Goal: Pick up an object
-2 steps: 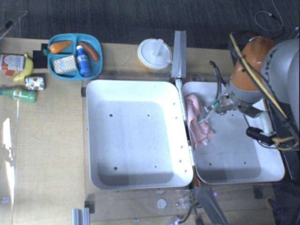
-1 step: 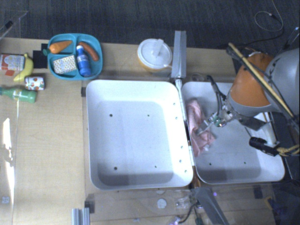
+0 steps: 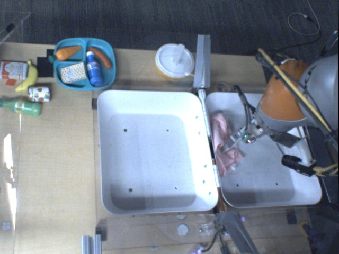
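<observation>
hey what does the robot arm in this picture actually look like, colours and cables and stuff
The arm is bulky and rounded, grey with a broad orange band above the wrist. Dark cables run along it. It ends in a small metallic gripper with thin fingers.

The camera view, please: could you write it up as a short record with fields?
arm: reaches in from the right over the right bin
gripper: low, at the pink cloth
pink cloth: crumpled along the right bin's left wall
left bin: white, beside the right bin
bench, upper left: blue tray of toy food
</observation>
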You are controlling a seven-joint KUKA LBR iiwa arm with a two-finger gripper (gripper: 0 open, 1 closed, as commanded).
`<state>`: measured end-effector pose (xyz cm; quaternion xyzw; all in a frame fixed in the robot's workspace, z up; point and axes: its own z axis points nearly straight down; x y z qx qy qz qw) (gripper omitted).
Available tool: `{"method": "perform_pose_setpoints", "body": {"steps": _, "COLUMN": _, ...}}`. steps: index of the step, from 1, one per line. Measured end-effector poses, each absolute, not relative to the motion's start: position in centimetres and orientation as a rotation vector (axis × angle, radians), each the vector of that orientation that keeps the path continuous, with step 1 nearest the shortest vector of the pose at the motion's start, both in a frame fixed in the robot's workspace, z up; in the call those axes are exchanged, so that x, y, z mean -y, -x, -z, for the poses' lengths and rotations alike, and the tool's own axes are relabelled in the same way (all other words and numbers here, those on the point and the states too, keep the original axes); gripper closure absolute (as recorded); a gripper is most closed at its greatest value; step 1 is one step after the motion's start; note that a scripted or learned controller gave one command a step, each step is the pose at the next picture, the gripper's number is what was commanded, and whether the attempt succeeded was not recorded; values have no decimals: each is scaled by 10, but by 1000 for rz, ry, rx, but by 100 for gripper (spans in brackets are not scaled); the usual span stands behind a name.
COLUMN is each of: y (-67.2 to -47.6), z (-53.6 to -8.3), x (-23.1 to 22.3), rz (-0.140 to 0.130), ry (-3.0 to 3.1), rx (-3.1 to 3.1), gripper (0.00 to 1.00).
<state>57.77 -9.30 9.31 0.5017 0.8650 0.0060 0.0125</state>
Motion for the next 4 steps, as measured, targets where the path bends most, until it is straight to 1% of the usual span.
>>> {"method": "perform_pose_setpoints", "body": {"steps": 1, "y": -630, "z": -91, "x": 92, "rz": -14, "ry": -1988, "rx": -2417, "gripper": 0}}
{"method": "perform_pose_setpoints", "body": {"steps": 2, "y": -622, "z": -92, "x": 89, "rz": -17, "ry": -1886, "rx": -2487, "gripper": 0}}
{"method": "perform_pose_setpoints", "body": {"steps": 3, "y": -652, "z": -185, "x": 72, "rz": 0, "ry": -2034, "rx": -2392, "gripper": 0}}
{"method": "perform_pose_setpoints", "body": {"steps": 4, "y": -603, "z": -95, "x": 103, "rz": -3, "ry": -2015, "rx": -2406, "gripper": 0}}
